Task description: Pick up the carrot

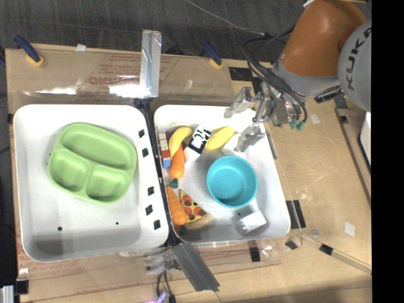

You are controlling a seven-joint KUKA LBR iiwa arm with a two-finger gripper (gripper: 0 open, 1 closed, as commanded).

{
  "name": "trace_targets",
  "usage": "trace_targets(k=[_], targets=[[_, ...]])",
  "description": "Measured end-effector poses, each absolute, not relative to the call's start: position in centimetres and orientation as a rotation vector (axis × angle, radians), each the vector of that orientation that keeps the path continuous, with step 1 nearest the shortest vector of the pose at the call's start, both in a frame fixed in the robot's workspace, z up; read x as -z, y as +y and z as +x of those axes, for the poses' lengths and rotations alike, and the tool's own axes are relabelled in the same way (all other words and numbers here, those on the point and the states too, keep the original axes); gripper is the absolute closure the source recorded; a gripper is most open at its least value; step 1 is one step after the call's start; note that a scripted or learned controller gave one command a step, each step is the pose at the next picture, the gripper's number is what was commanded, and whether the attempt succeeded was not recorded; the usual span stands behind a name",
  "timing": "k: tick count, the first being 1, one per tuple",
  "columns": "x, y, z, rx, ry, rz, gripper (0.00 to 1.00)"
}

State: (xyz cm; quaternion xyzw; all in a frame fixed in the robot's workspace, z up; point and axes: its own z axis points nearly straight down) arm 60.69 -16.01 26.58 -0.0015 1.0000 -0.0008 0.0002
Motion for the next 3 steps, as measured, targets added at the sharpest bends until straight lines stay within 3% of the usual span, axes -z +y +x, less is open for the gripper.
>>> trace_targets(k=[1, 2, 3], targets=[[-9.6, -15.2, 56.5, -0.002, 3.147, 0.027, 0.0], [-9.6, -10.4, 58.5, 0.013, 3.102, -0.441, 0.0], [-9.2, -11.0, 52.8, 0.002, 3.091, -0.549, 0.0]])
